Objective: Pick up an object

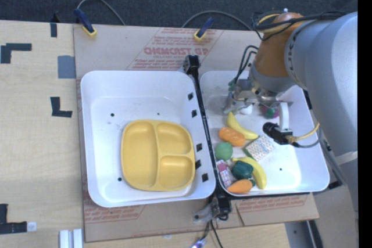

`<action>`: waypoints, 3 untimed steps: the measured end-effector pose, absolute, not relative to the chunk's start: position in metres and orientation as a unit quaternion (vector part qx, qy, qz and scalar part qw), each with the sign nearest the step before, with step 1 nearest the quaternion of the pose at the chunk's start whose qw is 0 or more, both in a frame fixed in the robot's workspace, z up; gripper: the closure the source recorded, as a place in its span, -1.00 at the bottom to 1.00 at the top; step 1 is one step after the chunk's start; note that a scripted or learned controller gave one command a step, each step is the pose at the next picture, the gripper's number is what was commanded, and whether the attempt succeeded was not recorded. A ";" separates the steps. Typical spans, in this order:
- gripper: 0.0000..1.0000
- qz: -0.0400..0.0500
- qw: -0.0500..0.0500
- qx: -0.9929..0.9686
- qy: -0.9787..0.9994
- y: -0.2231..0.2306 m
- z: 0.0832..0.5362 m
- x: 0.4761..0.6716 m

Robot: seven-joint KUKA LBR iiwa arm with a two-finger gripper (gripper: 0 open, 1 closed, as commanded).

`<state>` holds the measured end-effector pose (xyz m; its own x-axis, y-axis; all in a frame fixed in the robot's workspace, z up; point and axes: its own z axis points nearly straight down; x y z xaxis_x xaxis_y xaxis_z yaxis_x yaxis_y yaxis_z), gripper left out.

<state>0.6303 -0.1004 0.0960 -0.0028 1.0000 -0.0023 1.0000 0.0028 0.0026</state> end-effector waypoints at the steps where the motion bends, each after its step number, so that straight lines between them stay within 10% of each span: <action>1: 1.00 0.000 0.000 0.706 0.708 -0.055 0.185 0.587; 2: -1.00 0.000 -0.001 0.706 0.708 -0.055 0.184 0.587; 3: -1.00 0.000 -0.001 0.707 0.708 -0.069 0.184 0.603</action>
<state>0.6032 -0.0694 0.1839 -0.0013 1.0000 0.0002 1.0000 0.0013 -0.0016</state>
